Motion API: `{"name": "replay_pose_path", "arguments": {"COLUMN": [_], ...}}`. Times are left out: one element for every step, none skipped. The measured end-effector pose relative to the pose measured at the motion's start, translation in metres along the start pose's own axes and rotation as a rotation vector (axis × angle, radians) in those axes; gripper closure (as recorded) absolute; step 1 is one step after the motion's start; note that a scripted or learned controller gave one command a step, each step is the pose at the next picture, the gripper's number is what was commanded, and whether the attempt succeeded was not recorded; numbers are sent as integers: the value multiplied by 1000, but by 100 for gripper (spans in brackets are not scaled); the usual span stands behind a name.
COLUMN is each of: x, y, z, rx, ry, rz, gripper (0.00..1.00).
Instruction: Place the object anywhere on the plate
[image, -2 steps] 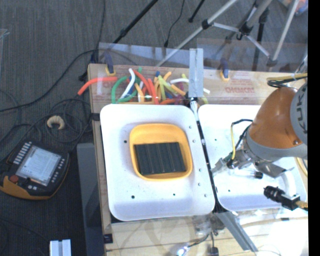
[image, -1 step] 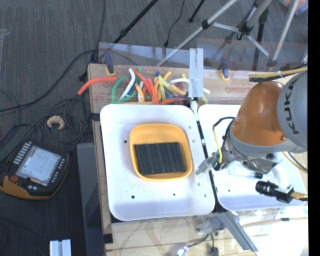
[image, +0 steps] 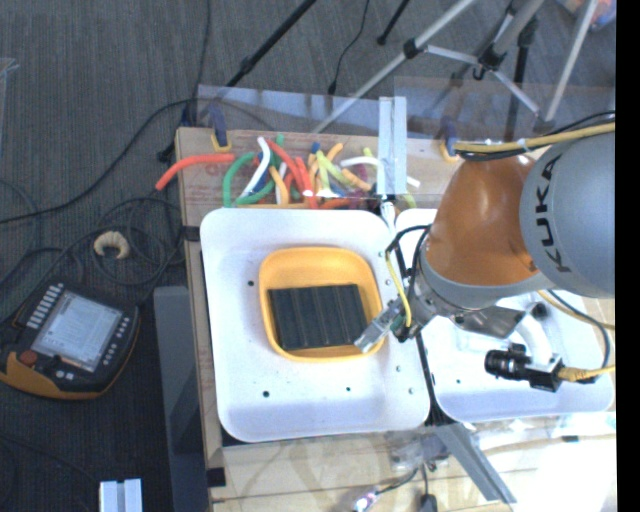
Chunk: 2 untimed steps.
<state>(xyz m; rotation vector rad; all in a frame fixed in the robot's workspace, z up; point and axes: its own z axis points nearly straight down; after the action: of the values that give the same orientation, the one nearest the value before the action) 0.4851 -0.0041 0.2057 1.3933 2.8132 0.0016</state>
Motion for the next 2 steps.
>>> {"name": "replay_pose_path", "arguments": {"x": [0, -55], "y": [0, 0], "z": [0, -13], "rx": [0, 2], "ry": [1, 0], "rz": [0, -214], "gripper": [0, 0]}}
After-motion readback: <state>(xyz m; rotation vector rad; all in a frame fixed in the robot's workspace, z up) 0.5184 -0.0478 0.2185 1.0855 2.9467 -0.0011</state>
